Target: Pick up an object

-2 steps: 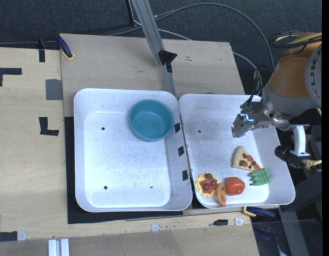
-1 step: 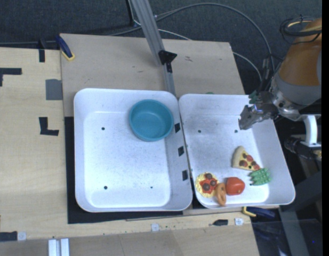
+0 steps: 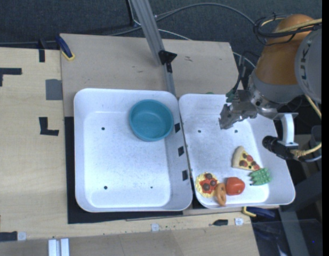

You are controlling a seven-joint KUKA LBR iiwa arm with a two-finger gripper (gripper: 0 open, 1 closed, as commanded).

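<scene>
Both white bins (image 3: 89, 143) look like smooth, faintly speckled plastic; the blue bowl (image 3: 151, 120) seems matt plastic; the counter (image 3: 25, 143) is pale matt wood, perhaps plywood.

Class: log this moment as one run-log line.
gripper: over right bin, nothing seen held | toy food: near corner | blue bowl: left bin
</scene>
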